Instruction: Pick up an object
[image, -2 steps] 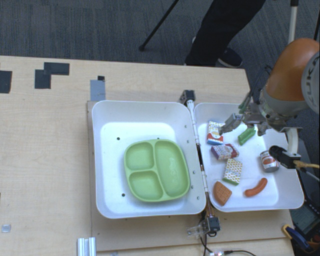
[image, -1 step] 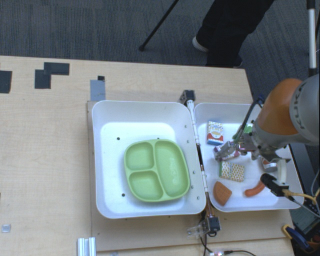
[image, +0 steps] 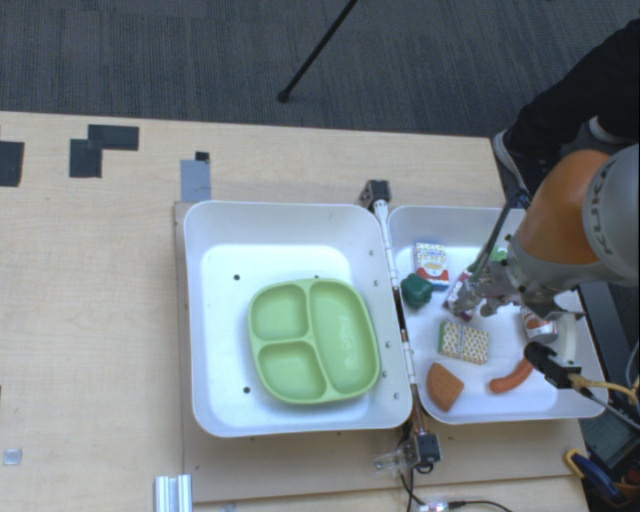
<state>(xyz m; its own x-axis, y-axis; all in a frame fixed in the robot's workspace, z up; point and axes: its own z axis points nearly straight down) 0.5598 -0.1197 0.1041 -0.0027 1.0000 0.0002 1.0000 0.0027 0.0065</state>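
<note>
The right bin (image: 500, 222) holds several small items: a white and red packet (image: 431, 260), a dark green piece (image: 415, 291), a speckled square cracker-like piece (image: 464, 341), an orange wedge (image: 444, 385), a red sausage shape (image: 511, 377) and a small red and white item (image: 539, 324). My gripper (image: 472, 299) hangs low over the bin's middle, just above the speckled piece and right of the green piece. Nothing is visible between its fingers.
The left bin (image: 215, 300) carries a light green divided plate (image: 313, 341). Clamps sit on the rim between the bins at the back (image: 376, 192) and front (image: 418, 450). Cables trail at the bench's right edge (image: 600, 385).
</note>
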